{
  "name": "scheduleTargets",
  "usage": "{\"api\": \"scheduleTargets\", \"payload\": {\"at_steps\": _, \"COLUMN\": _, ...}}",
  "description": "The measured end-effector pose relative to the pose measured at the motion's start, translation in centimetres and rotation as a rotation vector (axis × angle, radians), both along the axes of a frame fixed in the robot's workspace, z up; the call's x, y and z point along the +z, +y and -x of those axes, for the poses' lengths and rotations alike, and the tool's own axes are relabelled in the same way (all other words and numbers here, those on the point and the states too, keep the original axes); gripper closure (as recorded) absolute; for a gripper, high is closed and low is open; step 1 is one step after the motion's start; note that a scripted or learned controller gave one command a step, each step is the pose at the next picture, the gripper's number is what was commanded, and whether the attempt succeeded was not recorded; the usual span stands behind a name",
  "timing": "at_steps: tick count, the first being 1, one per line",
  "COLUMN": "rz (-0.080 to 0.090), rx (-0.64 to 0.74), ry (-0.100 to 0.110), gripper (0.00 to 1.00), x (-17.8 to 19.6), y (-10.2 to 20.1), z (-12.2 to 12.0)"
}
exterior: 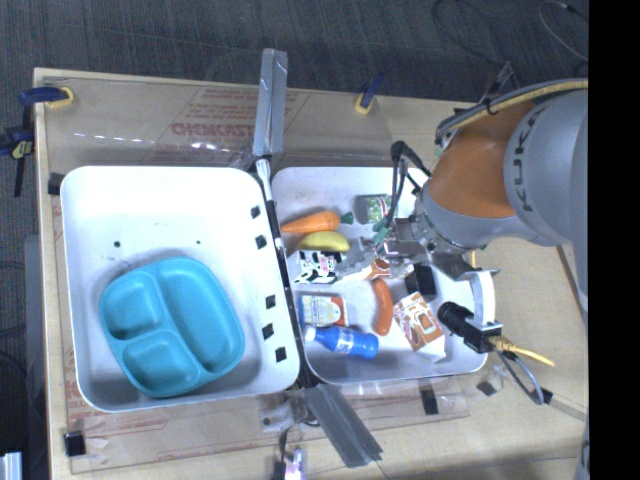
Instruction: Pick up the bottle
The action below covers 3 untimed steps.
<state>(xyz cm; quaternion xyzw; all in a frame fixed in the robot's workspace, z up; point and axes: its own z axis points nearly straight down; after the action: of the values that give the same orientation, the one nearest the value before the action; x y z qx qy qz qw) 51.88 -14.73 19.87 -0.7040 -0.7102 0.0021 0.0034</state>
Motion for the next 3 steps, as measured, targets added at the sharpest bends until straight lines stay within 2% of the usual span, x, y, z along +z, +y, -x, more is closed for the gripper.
{"api": "scheduleTargets", "payload": {"at_steps": 1, "rz": 0.019, "rx": -0.055, "ry": -0.026, "gripper": 0.00, "x": -10.2, "y": 3.6, "z": 3.8}}
{"api": "scheduleTargets", "payload": {"at_steps": 2, "rz": 0.001, "rx": -0.121, "ry": -0.003, "gripper": 0.00, "x": -8.5, "y": -0.7, "z": 4.2}}
{"api": "scheduleTargets", "payload": {"at_steps": 3, "rz": 0.004, "rx": 0.104, "ry": -0.007, "gripper": 0.00, "x": -10.8, "y": 2.1, "z": 4.2}}
